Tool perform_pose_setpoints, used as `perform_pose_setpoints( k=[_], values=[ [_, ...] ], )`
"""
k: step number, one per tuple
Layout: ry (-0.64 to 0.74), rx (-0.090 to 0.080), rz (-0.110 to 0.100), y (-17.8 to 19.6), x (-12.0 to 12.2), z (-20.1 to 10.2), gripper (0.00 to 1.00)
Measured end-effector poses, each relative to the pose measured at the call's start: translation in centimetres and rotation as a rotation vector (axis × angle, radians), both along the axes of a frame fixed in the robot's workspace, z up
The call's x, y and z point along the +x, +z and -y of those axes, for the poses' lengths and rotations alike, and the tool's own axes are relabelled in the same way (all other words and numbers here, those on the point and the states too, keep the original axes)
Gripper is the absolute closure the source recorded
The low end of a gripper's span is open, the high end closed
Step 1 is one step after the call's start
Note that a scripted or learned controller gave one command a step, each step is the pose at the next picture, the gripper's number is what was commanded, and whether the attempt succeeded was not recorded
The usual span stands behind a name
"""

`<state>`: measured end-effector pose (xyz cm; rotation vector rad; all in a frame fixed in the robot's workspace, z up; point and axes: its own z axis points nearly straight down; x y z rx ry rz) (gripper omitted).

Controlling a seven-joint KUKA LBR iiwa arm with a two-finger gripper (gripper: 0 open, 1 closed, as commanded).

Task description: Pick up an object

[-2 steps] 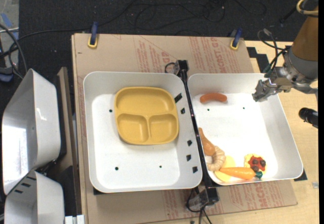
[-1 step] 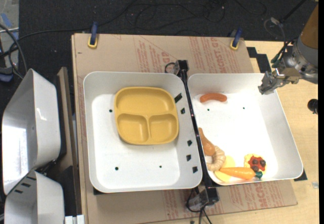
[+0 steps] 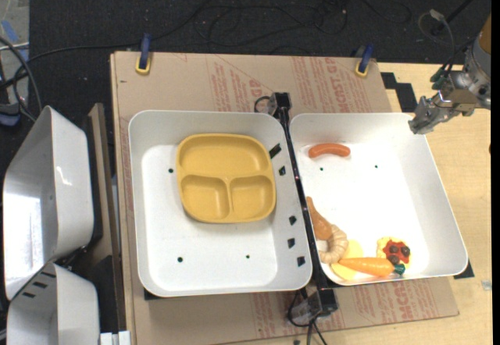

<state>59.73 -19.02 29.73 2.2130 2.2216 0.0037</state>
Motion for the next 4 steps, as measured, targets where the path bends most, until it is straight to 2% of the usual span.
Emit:
perform_pose_setpoints(
  k=[1,2,3,4],
  values=[
    [0.003,0.003,-0.005,-1.0,1.1,-4.5,1.00],
    [0.003,0.003,-0.008,-2.9,1.2,-9.7,1.00],
    [0.003,0.003,-0.007,-2.7,1.0,-15.3,1.00],
    [0.003,0.003,-0.008,-4.3,1.0,-21.2,1.00]
  ],
)
